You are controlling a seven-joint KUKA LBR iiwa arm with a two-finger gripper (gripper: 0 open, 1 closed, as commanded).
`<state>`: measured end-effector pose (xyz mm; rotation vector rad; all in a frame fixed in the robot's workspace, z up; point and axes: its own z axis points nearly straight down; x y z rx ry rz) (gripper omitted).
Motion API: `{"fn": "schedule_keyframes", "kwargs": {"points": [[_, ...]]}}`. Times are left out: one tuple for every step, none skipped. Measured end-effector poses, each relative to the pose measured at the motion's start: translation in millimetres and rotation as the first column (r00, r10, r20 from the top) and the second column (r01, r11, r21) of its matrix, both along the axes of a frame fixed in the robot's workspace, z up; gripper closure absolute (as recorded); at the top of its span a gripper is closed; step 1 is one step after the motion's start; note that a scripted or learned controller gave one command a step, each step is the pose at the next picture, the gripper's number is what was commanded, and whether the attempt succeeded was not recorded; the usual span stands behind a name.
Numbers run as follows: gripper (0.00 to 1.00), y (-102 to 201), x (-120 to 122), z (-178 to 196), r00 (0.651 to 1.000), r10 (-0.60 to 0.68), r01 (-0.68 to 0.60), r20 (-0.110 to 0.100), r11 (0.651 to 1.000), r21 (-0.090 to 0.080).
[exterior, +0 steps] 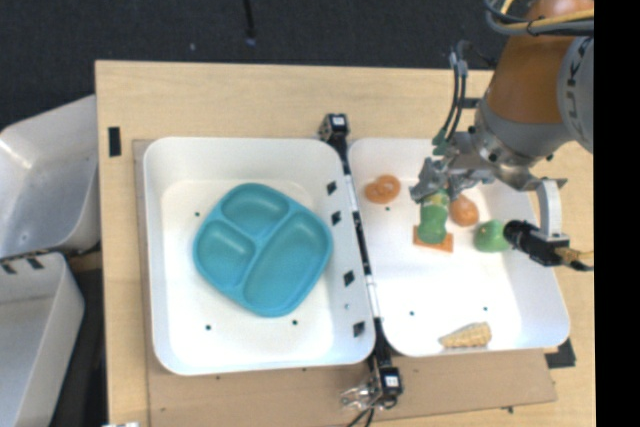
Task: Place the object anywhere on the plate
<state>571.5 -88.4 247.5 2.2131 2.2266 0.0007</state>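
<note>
The tool (pixel 436 187) sits over a green bottle (pixel 433 222) (right bin) — finger state unclear; blue plate (pixel 262 248) left.

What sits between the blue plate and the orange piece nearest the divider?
In the camera view, only bare white floor of both bins and the divider where their walls meet lie between the blue plate and the orange piece. No other object.

The blue 3-compartment plastic plate (pixel 262 248) lies open to approach in the left white bin (pixel 160 315). In the right white bin (pixel 520 315), small items crowd the upper centre; the black-clipped divider (pixel 352 235) stands between bins.
</note>
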Motion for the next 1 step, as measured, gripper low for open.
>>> {"fn": "schedule_keyframes", "kwargs": {"points": [[1.00,53.0,29.4,5.0,1.000,0.001,-0.001,0.001,1.000,0.002]]}}
